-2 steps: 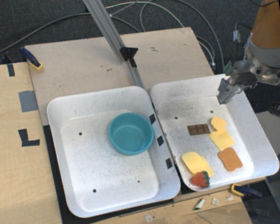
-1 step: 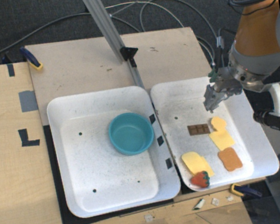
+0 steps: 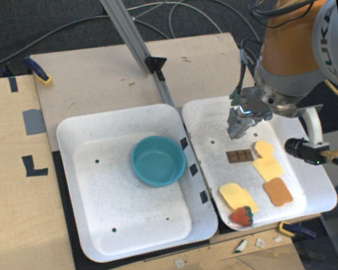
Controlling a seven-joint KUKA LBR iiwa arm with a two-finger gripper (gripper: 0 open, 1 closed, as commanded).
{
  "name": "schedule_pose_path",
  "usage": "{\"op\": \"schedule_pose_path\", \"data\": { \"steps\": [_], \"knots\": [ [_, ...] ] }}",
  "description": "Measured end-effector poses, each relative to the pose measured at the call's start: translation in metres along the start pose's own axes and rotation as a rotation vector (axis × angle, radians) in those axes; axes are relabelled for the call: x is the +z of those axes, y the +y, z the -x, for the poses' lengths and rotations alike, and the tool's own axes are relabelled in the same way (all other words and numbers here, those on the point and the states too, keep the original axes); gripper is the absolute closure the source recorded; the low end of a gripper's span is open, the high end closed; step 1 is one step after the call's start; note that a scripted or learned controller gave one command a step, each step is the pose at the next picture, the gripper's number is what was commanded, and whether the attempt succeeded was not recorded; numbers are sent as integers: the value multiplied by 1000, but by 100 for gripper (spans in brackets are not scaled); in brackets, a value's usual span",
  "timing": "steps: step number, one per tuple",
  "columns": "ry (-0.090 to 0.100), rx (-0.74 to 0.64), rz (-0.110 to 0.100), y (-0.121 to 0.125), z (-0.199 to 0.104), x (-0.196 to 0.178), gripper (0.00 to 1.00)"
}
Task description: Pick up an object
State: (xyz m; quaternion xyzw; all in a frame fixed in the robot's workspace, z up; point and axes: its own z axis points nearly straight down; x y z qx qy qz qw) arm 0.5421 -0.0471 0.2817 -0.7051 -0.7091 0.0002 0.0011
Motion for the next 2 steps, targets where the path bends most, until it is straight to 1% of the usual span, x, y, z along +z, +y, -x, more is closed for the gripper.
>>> {"op": "schedule_pose_path", "data": {
  "steps": [1,2],
  "knots": [
    [0,-2,-2,-3,-58,18,100],
    [0,-2,-1,-8,-118,25,100]
  ]
}}
